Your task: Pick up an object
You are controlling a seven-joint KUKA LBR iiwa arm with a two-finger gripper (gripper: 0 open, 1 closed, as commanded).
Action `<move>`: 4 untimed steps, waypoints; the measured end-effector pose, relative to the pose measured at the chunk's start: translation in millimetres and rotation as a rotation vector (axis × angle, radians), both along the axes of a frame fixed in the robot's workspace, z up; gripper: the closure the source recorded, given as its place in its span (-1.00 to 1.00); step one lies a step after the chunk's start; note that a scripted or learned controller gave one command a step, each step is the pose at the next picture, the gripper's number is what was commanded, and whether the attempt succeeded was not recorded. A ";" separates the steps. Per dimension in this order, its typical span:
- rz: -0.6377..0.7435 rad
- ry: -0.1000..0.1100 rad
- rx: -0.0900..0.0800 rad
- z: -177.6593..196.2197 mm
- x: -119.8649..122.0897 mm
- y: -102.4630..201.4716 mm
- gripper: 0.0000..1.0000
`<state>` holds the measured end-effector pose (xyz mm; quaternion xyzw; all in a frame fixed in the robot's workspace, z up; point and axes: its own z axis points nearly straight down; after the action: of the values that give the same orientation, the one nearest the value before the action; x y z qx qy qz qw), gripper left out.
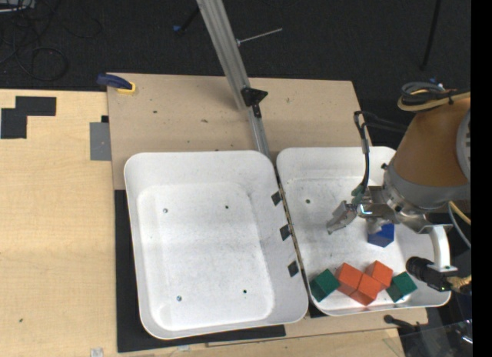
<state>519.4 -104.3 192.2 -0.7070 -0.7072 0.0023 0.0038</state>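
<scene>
Colours on the worktop and in the bins

Both bins [201,165] white with small dark specks; worktop [54,194] pale wood, black patches at left. Blocks: one blue [380,234], two green [325,283] [401,286], orange-red cluster [361,280]. Arm [427,155] grey with orange band. Rail [223,36] silver.

Blue block [380,233], right bin [323,171], near blocks [361,281]
</scene>
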 end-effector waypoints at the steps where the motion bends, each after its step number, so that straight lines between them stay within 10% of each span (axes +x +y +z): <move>1: -0.004 -0.006 -0.001 2.2 0.8 -1.6 -1.00; 3: -0.003 -0.006 -0.001 -101.1 2.4 2.8 -1.00; 4: -0.011 -0.005 0.002 -89.6 2.0 1.4 1.00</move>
<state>521.3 -102.9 102.6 -0.7110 -0.7032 -0.0002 0.0026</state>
